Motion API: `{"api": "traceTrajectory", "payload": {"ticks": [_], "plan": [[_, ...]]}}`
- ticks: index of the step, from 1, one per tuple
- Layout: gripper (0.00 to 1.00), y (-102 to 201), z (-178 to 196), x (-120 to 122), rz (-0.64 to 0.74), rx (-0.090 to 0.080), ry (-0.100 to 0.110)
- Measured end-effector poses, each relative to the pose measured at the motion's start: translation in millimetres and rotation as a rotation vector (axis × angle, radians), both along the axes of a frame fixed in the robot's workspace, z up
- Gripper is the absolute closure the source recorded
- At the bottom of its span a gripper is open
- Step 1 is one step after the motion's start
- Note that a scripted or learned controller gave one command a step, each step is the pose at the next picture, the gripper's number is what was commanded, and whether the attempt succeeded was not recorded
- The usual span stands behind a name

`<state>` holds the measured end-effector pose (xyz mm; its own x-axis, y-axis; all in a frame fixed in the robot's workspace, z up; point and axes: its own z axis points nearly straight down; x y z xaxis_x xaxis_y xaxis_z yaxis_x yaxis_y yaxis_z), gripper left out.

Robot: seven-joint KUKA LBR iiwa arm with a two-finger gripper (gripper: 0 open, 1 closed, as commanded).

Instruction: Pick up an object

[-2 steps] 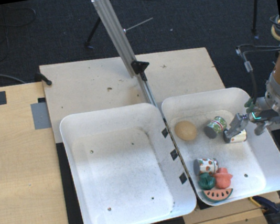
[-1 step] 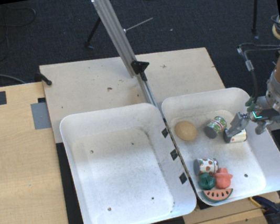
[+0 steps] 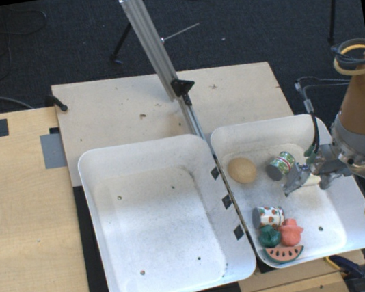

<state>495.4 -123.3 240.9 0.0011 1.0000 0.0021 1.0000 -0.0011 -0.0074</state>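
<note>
Camera view had the gripper (image 3: 298,180) low over the right bin (image 3: 350,235), reaching in from the right; whether it was spread or pressed together could not be told. A small green-and-white can (image 3: 281,164) lay on its side just beside the gripper's tip, and nothing could be seen held. A tan, potato-like lump (image 3: 242,170) sat to the can's left, near the divider. Toward the bin's near edge clustered a spotted white cup (image 3: 270,216), a green toy (image 3: 269,236), a pink-red toy (image 3: 291,232) and a watermelon slice (image 3: 285,253). The left bin (image 3: 103,169) lay alongside.
</note>
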Motion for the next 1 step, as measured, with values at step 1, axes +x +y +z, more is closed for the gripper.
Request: {"api": "traceTrajectory", "payload": {"ticks": [1], "plan": [[0.00, 6.7, -45.9, -4.4, 0.001, 0.000, 0.001]]}}
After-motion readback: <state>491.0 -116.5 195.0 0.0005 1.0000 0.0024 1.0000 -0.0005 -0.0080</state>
